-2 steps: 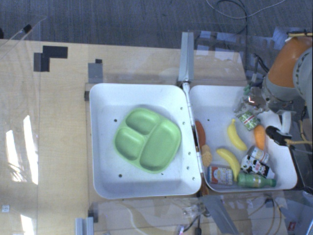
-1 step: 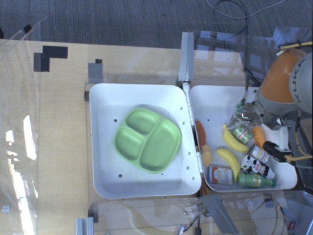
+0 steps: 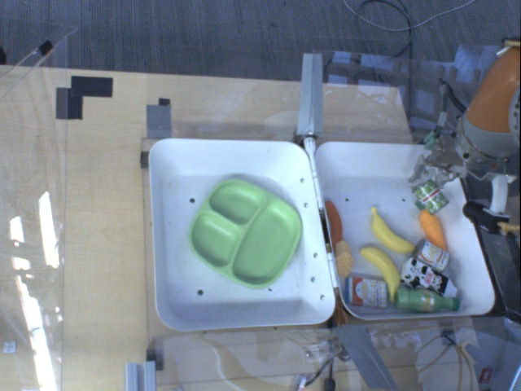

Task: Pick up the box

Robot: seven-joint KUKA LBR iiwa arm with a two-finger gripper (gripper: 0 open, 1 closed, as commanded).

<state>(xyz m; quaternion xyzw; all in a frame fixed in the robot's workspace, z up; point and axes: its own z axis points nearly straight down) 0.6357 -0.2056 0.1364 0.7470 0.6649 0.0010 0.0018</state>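
Note:
My gripper hangs over the far right part of the right bin, below the grey wrist and its orange band. A small green and white box sits tilted right under the gripper tip, touching or nearly touching it. A black and white cow-patterned carton lies near the bin's front right corner. Along the front wall lies a red and white box.
The right bin also contains two bananas, a carrot, a green bottle and a sausage by the divider. A green divided plate sits in the left bin. Cables run behind the bins.

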